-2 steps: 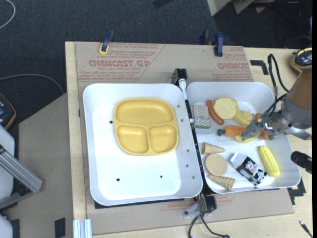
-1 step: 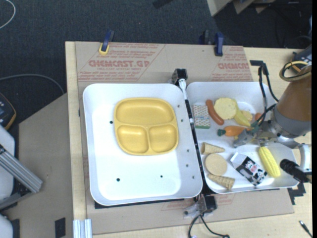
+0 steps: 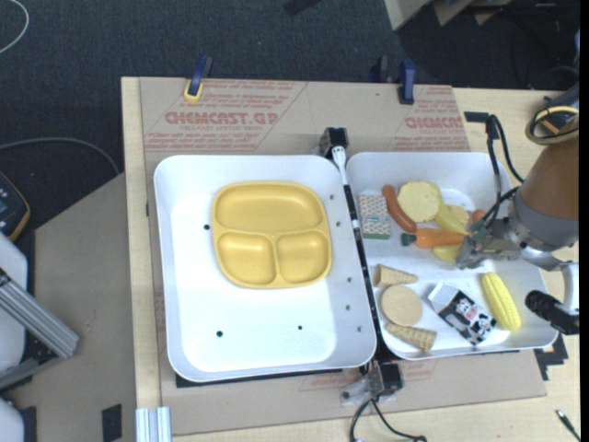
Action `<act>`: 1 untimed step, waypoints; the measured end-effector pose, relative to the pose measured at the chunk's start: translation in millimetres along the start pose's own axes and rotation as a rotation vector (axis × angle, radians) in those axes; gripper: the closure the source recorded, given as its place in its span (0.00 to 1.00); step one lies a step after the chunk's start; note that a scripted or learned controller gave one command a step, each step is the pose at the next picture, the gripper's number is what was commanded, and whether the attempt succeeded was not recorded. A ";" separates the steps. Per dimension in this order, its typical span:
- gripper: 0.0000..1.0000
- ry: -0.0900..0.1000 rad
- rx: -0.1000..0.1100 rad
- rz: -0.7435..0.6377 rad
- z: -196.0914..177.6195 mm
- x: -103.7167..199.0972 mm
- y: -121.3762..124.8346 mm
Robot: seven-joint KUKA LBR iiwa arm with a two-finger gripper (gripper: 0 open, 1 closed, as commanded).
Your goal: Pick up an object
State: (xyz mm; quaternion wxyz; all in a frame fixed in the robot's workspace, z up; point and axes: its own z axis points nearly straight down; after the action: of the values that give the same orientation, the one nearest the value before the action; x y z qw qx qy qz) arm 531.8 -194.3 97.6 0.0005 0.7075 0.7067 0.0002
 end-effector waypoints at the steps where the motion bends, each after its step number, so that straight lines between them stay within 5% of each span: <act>1: 1.00 -0.002 -0.004 -0.002 -43.3 0.8 5.1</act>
State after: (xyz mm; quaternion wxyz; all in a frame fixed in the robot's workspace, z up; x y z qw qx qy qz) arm 536.9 -193.4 140.8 0.0026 0.7068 0.7074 0.0008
